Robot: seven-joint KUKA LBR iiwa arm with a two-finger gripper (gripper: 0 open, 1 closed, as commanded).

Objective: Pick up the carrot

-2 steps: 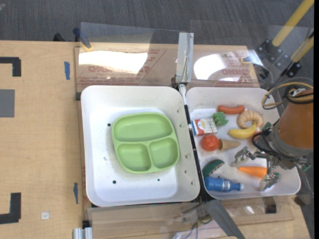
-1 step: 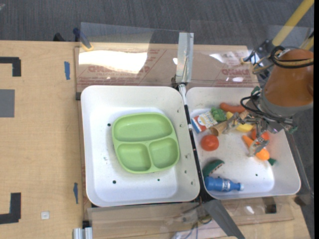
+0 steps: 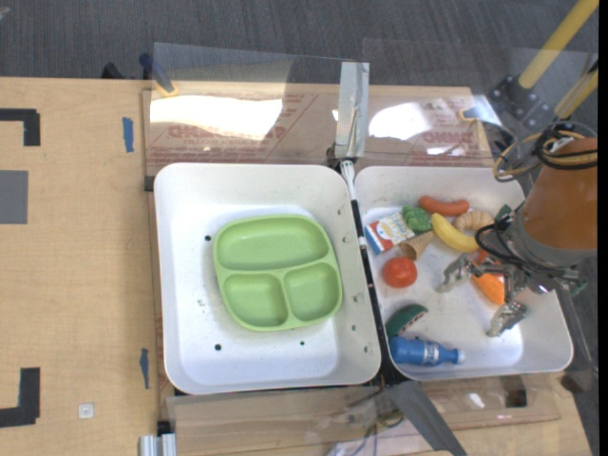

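A: Grey carpet lies beyond a brown bench (image 3: 76, 255) marked with black and blue tape; two shallow white bins sit side by side on it, with clear sheeting taped behind them. What occupies each?

B: The left bin (image 3: 180, 207) carries a green three-compartment plate (image 3: 277, 272). The right bin (image 3: 541, 350) carries the toys — a red sausage-shaped piece (image 3: 445, 204) at the far side, a green leafy piece (image 3: 416, 218) and a yellow banana (image 3: 453, 233) just nearer, a small carton (image 3: 385, 233), a tomato (image 3: 400, 272), a dark green slice (image 3: 407, 315) and a blue bottle (image 3: 424, 352) at the near edge.

A: And the carrot?

B: The carrot (image 3: 490, 286) is the orange piece toward the right of the right bin, lying on the bin floor. The gripper (image 3: 486, 297) is spread wide around it, one finger to its left and the other to its near right, neither visibly pressing on it.

A: So how far along is the pick?

B: The approach looks finished; closing and lifting are left. The wrist hides part of the carrot — whether the fingers sit low enough to catch it is probably not decidable here.
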